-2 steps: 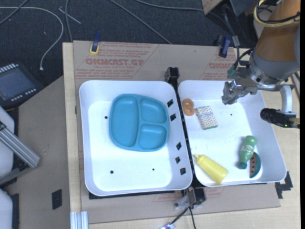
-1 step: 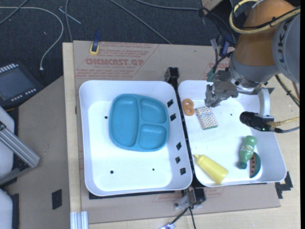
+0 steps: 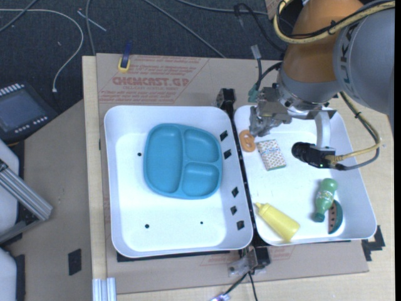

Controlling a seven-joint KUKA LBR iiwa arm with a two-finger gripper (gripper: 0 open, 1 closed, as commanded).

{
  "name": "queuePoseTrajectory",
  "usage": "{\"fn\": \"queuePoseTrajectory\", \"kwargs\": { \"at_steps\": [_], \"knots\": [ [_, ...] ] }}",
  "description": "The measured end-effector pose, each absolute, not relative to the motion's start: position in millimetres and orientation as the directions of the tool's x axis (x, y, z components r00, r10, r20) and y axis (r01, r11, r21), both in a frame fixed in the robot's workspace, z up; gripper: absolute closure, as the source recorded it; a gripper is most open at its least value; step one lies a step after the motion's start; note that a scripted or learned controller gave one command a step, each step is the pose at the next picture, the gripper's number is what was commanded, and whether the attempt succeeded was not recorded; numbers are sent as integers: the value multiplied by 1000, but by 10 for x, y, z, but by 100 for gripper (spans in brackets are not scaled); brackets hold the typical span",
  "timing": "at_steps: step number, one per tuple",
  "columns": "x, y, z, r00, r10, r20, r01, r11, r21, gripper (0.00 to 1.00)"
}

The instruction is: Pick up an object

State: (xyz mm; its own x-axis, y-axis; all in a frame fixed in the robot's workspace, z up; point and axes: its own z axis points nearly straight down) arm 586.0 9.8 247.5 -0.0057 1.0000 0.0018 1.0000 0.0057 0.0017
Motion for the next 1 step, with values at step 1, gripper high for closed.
{"fn": "queuePoseTrajectory", "kwargs": {
  "at_steps": [1],
  "knots": [
    [5944,625,2319,-5,1000,1,1000,5,0,100]
  ]
}}
